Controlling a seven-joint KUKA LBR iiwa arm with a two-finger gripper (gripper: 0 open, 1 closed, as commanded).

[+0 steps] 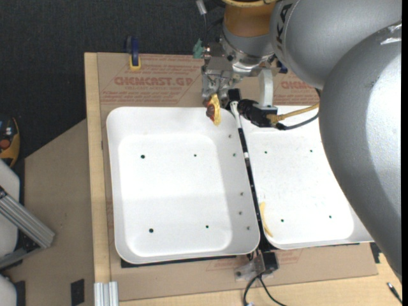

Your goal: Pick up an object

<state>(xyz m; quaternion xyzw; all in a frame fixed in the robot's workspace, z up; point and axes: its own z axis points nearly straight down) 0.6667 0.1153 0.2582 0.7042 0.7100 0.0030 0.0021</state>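
Clamp (133, 51) sitting on board's (159, 81) far edge | left bin (172, 183) lying beside right bin (299, 183) | gripper (215, 106) hanging over left bin's far right corner, fingers closing on small yellow object (214, 111), as we are seeing it | arm (344, 50) reaching in from right.

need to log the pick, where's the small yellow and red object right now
In the camera view the small yellow and red object sits at the gripper, over the far right corner of the left bin, beside the divide with the right bin.
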